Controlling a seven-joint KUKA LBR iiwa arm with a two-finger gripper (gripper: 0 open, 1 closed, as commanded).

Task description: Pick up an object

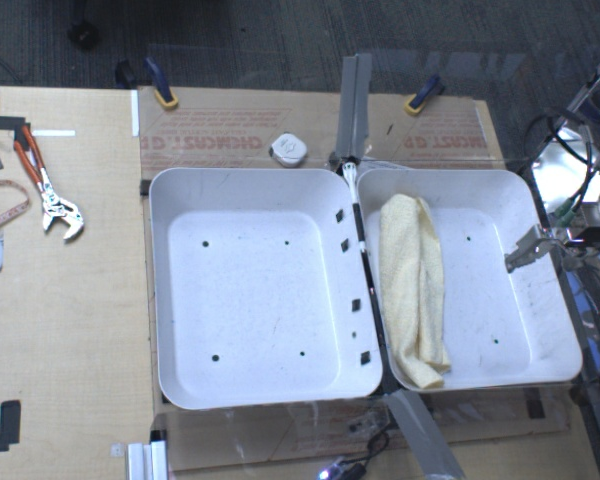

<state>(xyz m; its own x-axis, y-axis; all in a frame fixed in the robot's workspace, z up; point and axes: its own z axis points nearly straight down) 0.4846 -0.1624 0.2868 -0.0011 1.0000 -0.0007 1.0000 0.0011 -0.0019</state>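
two shallow white bins sit side by side on the bench: the left bin (185, 298) and the right bin (540, 338), their inner walls touching along a dark seam. one thing lies in the right bin: a pale yellow cloth (414, 288), folded into a long strip, stretched along that bin's left wall from near its far edge to near its close edge, its lower end bunched against the wall.

the gripper (525, 250) pokes in over the right bin's right rim, well apart from the cloth, with bare white floor between them. what looks like a grey finger slants toward the cloth, but the view is too small and cluttered there; i cannot tell whether the claw is spread or pressed together. nothing is visibly between its tips.

beyond the bins, two clamps (160, 83) with yellow tips grip the cardboard sheet (240, 138), and one small round white disc (289, 149) rests just past the left bin's far rim. left of that bin, one wrench with red handles (46, 188) lies on the wooden benchtop (70, 348).
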